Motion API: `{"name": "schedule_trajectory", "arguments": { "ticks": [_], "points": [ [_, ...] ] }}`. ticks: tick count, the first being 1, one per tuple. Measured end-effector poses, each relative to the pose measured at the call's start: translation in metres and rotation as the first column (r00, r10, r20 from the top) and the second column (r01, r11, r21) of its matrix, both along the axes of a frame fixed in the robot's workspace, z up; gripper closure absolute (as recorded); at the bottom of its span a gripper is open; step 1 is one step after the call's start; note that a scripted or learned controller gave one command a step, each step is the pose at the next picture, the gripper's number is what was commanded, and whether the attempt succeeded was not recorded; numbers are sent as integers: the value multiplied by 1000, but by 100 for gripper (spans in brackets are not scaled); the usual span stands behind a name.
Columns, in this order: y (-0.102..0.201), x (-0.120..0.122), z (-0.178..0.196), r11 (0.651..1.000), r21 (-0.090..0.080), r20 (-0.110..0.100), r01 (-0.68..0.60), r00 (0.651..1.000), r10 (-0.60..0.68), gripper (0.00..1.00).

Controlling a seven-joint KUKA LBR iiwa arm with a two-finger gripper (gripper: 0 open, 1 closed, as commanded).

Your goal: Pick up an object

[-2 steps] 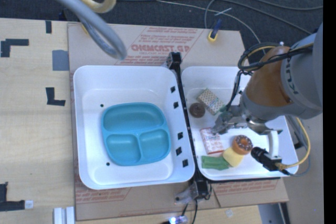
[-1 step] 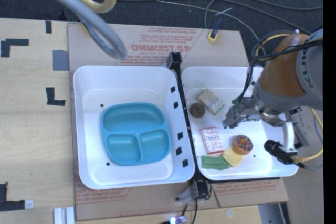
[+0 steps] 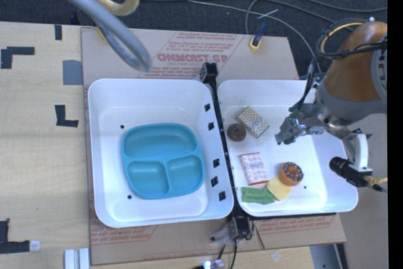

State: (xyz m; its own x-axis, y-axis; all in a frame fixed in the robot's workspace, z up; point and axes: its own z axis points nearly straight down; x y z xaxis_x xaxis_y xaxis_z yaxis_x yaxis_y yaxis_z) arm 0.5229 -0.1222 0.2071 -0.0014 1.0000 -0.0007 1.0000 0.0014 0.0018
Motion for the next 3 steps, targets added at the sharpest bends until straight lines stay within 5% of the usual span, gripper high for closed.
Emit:
{"name": "schedule_trajectory", "arguments": {
  "ticks": [3],
  "points": [
    [157,6,21,1000,2,-3,-7,1000,7,100]
  ]
}}
